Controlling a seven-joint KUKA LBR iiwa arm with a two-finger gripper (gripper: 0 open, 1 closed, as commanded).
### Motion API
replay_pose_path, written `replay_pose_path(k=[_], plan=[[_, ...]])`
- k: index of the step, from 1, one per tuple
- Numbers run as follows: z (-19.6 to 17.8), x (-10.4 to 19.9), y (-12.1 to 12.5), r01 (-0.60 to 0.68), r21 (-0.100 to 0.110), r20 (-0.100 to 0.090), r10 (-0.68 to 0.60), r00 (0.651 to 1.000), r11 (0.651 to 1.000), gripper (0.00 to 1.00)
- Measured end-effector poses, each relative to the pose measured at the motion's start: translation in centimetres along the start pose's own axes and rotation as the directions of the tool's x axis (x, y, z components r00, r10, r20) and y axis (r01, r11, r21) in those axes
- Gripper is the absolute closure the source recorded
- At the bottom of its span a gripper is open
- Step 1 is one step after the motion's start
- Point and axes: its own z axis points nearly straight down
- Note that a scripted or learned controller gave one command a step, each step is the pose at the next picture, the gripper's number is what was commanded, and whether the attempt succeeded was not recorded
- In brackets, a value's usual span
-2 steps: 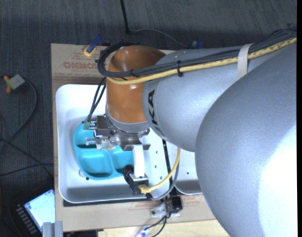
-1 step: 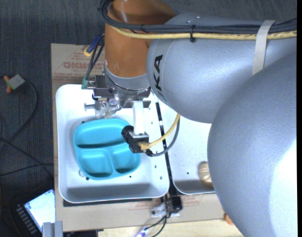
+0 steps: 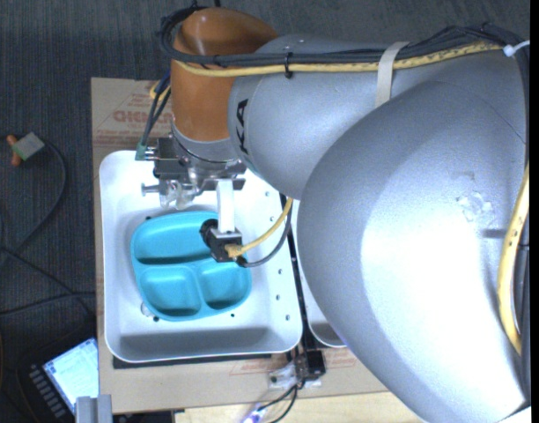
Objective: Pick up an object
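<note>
Camera view: one arm reaching into the left white bin (image 3: 115, 263) on the bench.
Task object: blue compartment tray (image 3: 186, 267), lying flat near the bin's middle, toward its left wall; long axis roughly front to back.
End effector (image 3: 197, 188): poised at the tray's far edge, so the tray lies just forward of it and below.
Finger opening: cannot be judged; the wrist hardware hides it.
Grasp: nothing visibly held.
Cable connector (image 3: 221, 241): hangs over the tray's right rim.
</note>
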Motion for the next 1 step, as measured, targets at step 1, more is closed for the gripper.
replay_pose_path(k=[1], plan=[[5.64,0.02,4.67,0.000,-0.001,0.000,0.000,1.000,1.000,1.00]])
